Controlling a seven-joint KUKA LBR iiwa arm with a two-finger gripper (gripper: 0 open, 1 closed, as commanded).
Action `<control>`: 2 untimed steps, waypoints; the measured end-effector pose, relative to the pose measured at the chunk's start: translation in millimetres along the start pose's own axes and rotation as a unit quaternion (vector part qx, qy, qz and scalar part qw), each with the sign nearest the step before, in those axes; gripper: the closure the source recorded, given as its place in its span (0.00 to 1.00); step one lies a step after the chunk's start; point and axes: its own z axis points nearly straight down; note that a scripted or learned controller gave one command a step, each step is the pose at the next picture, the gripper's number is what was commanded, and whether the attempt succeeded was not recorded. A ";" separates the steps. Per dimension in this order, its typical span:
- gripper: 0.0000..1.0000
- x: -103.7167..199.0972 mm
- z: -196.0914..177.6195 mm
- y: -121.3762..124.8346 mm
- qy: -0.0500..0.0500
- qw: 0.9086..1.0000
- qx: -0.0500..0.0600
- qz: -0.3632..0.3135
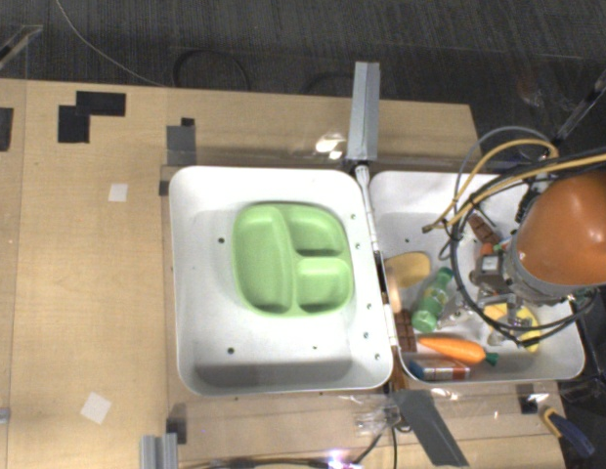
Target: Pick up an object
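The right bin (411,198) holds a jumble of objects. A tan bread-like piece (411,267) lies near its left wall, with a green bottle (432,301) just below it. An orange carrot (454,348) lies along the front, and a dark red marker-like stick (440,370) rests beside the front wall. A yellow object (508,319) is partly covered by cables. My gripper (491,296) hangs low over the bin's right half, under the orange wrist band (569,233), right of the green bottle and close to the yellow object. Cables and the wrist hide its tips.
The left bin (200,262) holds a green divided plate (291,257). A metal divider post (363,115) stands at the back between the bins. Looping yellow and black cables (489,179) hang over the right bin's back. A small brown piece (406,337) lies by the shared wall.
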 end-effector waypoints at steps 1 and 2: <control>0.00 -29.4 13.9 1.4 0.004 1.000 -0.008 0.011; 0.00 -33.1 18.0 -79.1 0.001 1.000 -0.008 -0.008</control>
